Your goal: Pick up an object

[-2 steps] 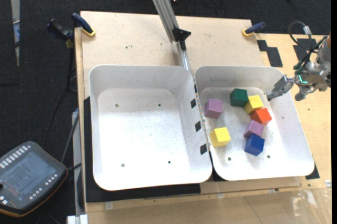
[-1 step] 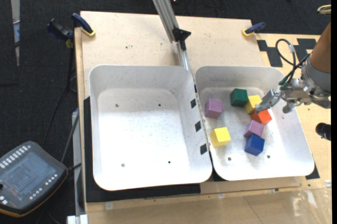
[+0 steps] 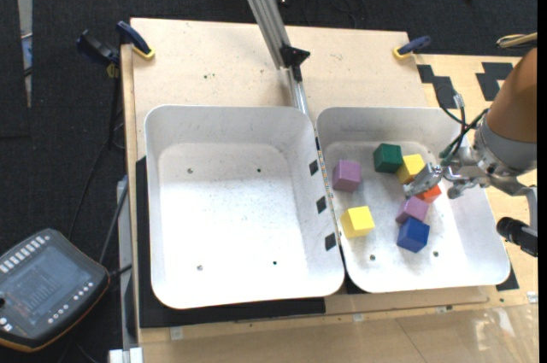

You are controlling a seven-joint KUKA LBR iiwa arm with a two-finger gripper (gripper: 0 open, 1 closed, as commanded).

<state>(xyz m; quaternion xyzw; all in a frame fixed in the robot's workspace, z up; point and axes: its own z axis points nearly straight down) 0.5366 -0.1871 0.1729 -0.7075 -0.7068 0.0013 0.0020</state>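
Gripper (image 3: 425,179) over orange block (image 3: 430,193)

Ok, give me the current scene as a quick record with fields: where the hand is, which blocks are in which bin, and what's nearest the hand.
hand: low over the right bin, among the blocks
right bin blocks: green block, yellow block, second yellow block, purple block, second purple block, blue block, orange block
nearest hand: second yellow block and orange block
grasp: cannot tell
left bin: white, speckled floor
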